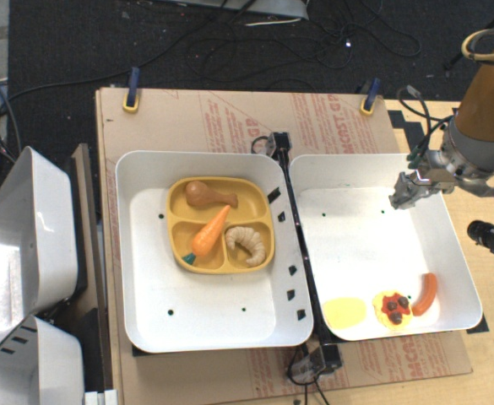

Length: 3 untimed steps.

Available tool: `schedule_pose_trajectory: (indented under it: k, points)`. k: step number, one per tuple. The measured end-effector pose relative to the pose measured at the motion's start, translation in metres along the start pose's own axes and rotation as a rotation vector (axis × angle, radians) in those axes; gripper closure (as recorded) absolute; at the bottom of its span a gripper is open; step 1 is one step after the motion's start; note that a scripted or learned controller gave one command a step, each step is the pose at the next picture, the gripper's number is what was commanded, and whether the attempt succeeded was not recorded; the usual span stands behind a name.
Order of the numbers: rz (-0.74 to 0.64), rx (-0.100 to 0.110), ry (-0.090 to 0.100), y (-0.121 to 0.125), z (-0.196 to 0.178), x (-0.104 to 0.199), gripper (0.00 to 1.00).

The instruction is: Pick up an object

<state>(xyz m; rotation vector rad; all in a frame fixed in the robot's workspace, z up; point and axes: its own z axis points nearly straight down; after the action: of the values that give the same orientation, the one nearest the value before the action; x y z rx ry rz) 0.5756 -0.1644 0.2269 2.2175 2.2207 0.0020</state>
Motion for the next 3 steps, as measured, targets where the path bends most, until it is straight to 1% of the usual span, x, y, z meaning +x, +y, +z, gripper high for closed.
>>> schedule_pose_trajectory:
  k: [1, 2, 3]
  points:
    - [-0.007, 0.003, 0.003, 0.005, 0.008, 0.055, 1.0]
    - [-0.006, 0.005, 0.003, 0.0, 0.015, 0.112, 1.0]
    - [-0.007, 0.001, 0.003, -0.003, -0.001, 0.167, 1.0]
